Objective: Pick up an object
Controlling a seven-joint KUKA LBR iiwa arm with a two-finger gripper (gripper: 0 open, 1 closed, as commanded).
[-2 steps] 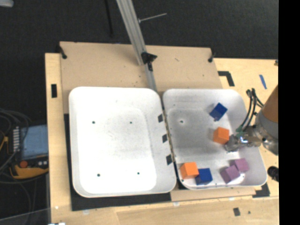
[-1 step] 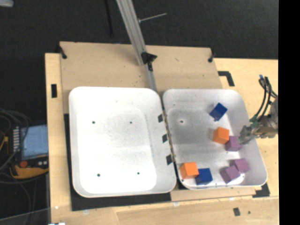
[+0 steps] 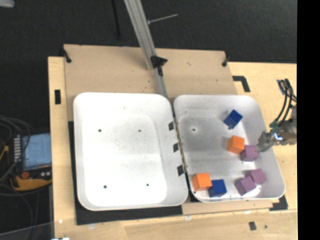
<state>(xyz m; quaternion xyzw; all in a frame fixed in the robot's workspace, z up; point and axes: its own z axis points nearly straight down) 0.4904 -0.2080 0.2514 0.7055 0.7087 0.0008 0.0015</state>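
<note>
Pincer [image 3: 263, 140] at right bin's [image 3: 215, 104] edge (beside purple block [image 3: 249, 153])

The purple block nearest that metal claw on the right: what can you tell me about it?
The purple block is a small, matte cube, solid-coloured, lying slightly turned on the floor of the right bin, near its right wall. An orange block sits against its upper-left side, apparently touching. The gripper is just beside its upper-right corner; whether they touch is too small to tell. It rests in the bin, not lifted.

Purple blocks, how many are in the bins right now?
3, all in the right bin: purple block by the right wall touching an orange block, and two at the front right corner.
</note>
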